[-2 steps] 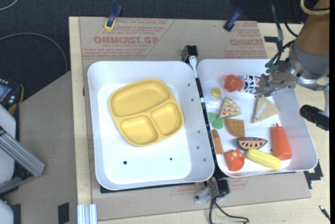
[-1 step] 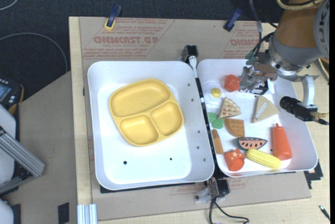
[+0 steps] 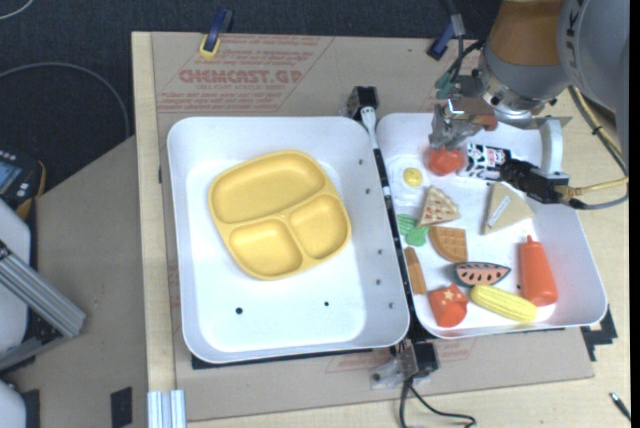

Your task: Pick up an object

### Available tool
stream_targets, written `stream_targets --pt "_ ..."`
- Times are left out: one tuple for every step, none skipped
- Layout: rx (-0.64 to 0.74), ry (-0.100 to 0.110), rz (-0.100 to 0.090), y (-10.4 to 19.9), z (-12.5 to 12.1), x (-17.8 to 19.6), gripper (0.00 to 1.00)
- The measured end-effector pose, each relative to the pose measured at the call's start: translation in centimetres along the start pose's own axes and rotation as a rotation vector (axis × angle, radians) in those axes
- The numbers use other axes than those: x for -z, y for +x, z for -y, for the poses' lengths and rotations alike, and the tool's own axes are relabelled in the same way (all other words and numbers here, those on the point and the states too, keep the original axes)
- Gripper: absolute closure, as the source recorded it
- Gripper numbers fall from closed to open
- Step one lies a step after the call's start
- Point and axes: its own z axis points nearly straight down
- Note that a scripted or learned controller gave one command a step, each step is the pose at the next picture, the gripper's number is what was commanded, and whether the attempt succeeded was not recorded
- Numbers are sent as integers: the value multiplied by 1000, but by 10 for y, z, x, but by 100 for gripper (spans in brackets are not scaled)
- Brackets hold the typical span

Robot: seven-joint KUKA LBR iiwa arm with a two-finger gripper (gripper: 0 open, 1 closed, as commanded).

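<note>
Nearest, crowding the right-hand shallow white bin: a yellow toy corn cob, a watermelon slice, a red ketchup bottle. Farther back, at the bin's rear, the two-finger gripper poised over a small round red toy, apparently touching; a slip likely if the round toy rolls. Fingers too dark and blurred — open or clamped, cannot tell.

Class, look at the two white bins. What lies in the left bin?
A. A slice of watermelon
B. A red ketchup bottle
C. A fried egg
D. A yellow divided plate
D: the yellow divided plate lies in the left bin, while the toy foods, such as the watermelon slice, all lie in the right bin.
</note>
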Motion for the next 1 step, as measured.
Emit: stream_targets --pt "-4 1 1 14 -10 2 100"
